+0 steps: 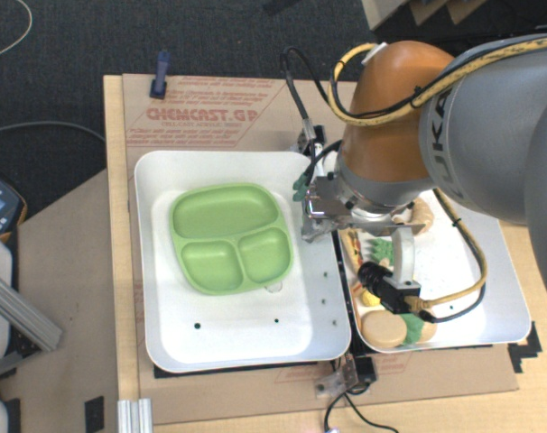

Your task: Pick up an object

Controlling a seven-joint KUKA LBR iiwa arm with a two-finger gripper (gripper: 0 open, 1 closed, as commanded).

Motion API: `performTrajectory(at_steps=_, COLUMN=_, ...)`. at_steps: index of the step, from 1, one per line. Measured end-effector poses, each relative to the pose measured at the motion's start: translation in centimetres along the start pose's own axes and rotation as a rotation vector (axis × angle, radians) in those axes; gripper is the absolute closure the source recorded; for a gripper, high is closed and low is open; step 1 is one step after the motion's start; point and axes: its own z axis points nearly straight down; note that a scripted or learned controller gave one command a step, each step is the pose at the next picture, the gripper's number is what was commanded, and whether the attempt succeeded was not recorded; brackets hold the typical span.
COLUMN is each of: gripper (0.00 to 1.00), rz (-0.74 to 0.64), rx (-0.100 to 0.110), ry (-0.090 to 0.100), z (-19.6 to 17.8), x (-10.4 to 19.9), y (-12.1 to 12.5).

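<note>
The arm's orange wrist is hanging over the right bin [490,327], hiding the gripper, so its state is something I cannot tell. A green divided plate [230,236] is lying flat in the left bin [165,323], its long axis running left-right, tilted slightly. Small toys [391,327] are crowding the right bin's near-left corner.

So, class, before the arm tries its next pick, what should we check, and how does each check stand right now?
1. Arm over the right bin: ok, its wrist hangs above that bin's left side.
2. Something there to pick: ok, a tan round piece lies at the near corner among other small items.
3. Jaws open or shut: cannot tell, the wrist hides them.
4. Anything held already: cannot tell.
5. Green divided plate out of the way: ok, it lies in the left bin.
</note>
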Motion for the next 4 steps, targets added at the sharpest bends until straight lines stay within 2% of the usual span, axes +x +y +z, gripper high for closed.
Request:
performTrajectory(at_steps=1, gripper=1.00, rz=-0.017, rx=-0.014, ry=0.009, z=-7.6, x=8.1, y=-4.0)
performTrajectory(at_steps=2, gripper=1.00, rz=-0.012, rx=-0.027, ry=0.012, z=-31.1, x=12.8, y=-2.5)
performTrajectory(at_steps=3, gripper=0.00, rz=-0.008, rx=-0.007, ry=0.003, z=-30.1, x=12.7, y=-2.6)
performTrajectory(at_steps=4, gripper=0.00, rz=-0.007, rx=0.005, ry=-0.002, z=-19.5, x=13.7, y=-4.2)
